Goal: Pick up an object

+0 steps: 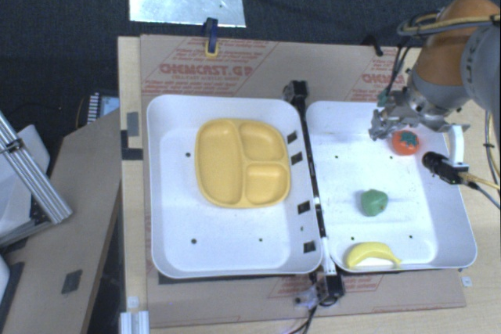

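A yellow three-compartment plastic plate (pixel 240 163) is lying flat in the middle of the left shallow white bin (pixel 168 246). Moving right, the right shallow white bin (pixel 450 242) is holding three things: a yellow banana-shaped toy (pixel 373 254) at its six o'clock edge, a green rounded lumpy toy (pixel 374 202) near its centre, and an orange-red round toy (pixel 405 141) toward one o'clock. The grey arm with its orange band (pixel 458 39) is reaching in from two o'clock, wrist bent downward, and its two-finger gripper (pixel 389 123) is hovering just at ten o'clock of the orange-red toy. Whether the pincer is released or clenched, I cannot tell.
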Robot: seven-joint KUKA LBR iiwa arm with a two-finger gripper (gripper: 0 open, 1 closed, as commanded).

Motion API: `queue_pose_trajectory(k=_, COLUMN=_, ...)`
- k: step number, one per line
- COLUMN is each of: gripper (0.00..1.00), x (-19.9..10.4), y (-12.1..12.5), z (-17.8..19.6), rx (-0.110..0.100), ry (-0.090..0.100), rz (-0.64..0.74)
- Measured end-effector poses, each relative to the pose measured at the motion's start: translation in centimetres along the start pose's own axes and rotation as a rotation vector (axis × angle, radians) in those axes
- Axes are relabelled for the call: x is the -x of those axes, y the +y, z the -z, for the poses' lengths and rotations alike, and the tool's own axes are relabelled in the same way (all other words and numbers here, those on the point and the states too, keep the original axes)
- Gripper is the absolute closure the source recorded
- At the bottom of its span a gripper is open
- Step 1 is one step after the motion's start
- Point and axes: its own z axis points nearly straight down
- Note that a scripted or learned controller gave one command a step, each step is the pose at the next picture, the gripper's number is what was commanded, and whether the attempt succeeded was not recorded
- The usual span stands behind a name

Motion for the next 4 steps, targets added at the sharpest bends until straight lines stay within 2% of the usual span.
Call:
queue_pose_trajectory(k=2, gripper=1.00, x=0.0, y=0.4, z=9.8, rx=0.003, ry=0.000, rz=0.005)
queue_pose_trajectory(k=3, gripper=1.00, x=-4.4, y=-0.9, z=10.2, rx=-0.003, ry=0.002, rz=0.009)
queue_pose_trajectory(k=4, gripper=1.00, x=-9.2, y=-2.1, z=8.7, rx=-0.005, ry=0.003, rz=0.009)
